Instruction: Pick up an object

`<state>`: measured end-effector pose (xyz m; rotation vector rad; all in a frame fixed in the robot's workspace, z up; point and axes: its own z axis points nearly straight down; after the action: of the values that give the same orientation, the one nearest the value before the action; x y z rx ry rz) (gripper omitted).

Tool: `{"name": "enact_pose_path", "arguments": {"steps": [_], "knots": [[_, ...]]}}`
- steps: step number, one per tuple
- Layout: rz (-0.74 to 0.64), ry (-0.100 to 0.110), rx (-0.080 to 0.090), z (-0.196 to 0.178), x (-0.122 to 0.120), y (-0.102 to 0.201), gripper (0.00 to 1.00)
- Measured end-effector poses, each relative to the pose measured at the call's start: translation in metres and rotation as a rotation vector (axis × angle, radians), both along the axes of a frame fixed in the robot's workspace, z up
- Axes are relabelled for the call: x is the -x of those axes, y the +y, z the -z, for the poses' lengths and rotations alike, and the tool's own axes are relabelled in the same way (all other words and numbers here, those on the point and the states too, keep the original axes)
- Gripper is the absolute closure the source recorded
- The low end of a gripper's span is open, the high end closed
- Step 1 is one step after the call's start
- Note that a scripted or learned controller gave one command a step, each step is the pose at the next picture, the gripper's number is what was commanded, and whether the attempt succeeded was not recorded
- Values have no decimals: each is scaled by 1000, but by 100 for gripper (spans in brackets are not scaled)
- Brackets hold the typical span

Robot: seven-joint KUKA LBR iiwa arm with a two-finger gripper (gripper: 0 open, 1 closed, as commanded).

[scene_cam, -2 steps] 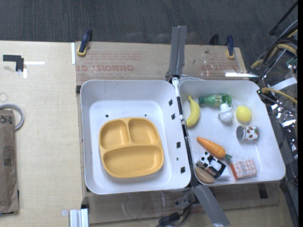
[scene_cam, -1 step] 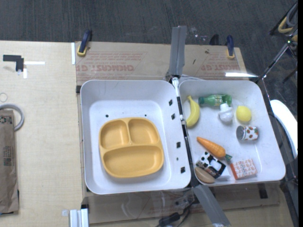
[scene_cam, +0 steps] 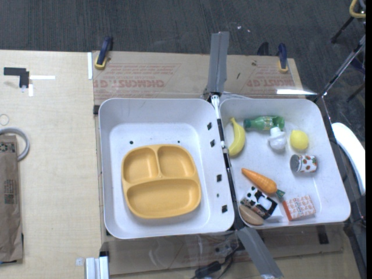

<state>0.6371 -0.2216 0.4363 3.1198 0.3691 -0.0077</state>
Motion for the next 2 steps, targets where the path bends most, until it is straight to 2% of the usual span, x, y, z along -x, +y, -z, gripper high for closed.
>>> {"name": "enact_pose_path", "arguments": {"steps": [2], "knots": [[-12,13,0,-13,-2,3,100]]}}
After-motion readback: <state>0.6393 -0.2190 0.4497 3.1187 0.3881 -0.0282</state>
